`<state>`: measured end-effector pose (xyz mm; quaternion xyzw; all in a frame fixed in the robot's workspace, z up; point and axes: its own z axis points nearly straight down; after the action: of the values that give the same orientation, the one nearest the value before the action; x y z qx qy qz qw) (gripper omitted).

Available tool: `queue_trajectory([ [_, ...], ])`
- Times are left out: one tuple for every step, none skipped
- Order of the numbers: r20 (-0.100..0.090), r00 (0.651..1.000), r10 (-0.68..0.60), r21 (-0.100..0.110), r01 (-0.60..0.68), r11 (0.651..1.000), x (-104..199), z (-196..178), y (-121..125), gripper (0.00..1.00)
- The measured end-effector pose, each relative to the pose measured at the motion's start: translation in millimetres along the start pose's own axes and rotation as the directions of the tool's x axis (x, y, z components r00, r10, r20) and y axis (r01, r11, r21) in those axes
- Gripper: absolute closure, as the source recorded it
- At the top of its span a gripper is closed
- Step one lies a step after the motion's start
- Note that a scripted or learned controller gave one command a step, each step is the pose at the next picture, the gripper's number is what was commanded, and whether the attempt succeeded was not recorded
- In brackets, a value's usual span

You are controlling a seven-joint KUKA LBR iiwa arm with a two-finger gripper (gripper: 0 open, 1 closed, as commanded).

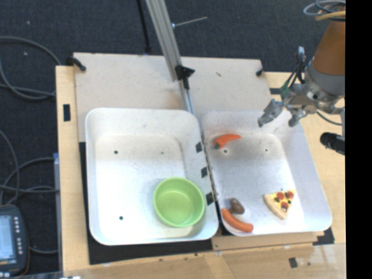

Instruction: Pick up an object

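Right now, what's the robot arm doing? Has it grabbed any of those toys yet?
Gripper open, above right bin's far edge, holding nothing. Toy carrot nearest, untouched on bin floor. Nothing between them.

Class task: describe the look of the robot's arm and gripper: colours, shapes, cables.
The arm is grey metal with a broad orange band above the wrist. Thin cables loop over its top and run down its side. The gripper is grey, with two short prongs.

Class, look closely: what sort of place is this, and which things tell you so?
Probably a robotics lab bench for grasping trials: a robot arm's pincer over two white bins, toy food like a pizza slice, and loose cables on the floor.
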<state>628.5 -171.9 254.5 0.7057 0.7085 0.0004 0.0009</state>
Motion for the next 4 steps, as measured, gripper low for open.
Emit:
queue_trajectory([
  [0.001, 1.0, 0.0, 0.0, 0.0, 1.0, -0.2, 0.0, -0.1, 0.0],
  [0.001, 1.0, 0.004, 0.006, -0.004, 1.0, 1.5, 56.1, -10.2, 0.0],
  [0.002, 1.0, 0.005, 0.006, -0.005, 1.0, -5.5, 104.8, -19.3, 0.0],
  [0.002, 1.0, 0.006, 0.004, -0.006, 1.0, -7.1, 156.3, -20.2, 0.0],
])
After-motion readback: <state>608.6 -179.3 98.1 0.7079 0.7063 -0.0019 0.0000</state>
